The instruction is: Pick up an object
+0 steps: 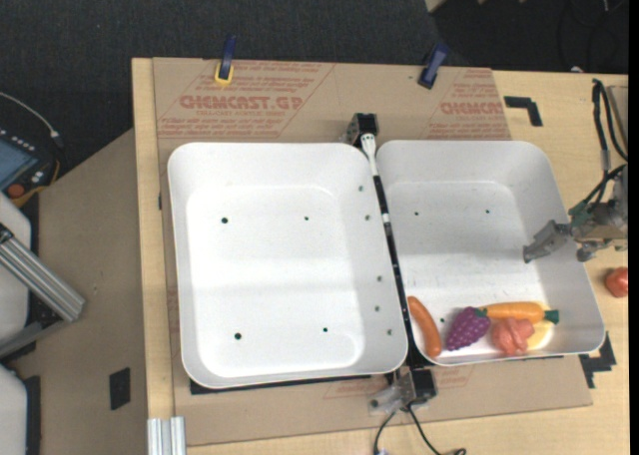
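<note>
The grey two-finger gripper (544, 241) hangs over the right white plastic bin's (469, 169) right rim, grasping nothing visible — whether released or clenched, I cannot tell. The toy foods lie along that bin's near edge — orange sausage (424, 326), purple grape bunch (466, 327), orange carrot (519, 311), pink piece (510, 336).

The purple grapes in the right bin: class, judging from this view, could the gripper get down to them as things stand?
Probably yes. The grapes lie uncovered along the right bin's near wall, and the gripper is over that bin. The sausage and carrot crowd them closely, though.
</note>
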Action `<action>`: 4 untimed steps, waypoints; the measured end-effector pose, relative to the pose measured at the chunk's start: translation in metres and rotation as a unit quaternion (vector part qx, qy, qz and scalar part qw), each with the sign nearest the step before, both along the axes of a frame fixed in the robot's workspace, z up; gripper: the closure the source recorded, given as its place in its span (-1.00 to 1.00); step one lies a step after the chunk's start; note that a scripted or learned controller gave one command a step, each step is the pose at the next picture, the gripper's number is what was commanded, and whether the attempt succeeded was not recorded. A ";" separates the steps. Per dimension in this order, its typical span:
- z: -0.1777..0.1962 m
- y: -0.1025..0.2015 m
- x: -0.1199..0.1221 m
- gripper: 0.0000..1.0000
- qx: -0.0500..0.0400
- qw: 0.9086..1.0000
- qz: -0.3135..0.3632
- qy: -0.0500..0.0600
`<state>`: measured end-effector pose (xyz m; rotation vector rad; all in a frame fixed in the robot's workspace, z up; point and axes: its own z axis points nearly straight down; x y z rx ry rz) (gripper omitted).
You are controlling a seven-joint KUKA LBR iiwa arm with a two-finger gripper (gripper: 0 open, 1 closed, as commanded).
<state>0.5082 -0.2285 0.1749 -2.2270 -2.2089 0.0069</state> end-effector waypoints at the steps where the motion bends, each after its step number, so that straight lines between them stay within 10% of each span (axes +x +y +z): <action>1: 0.040 0.028 -0.030 -1.00 0.001 1.000 0.004 -0.002; 2: -0.059 0.119 -0.027 -1.00 0.003 1.000 0.008 0.001; 3: 0.059 0.127 0.056 -1.00 -0.002 1.000 0.007 -0.012; 4: 0.206 0.155 0.009 -1.00 -0.001 1.000 0.006 -0.012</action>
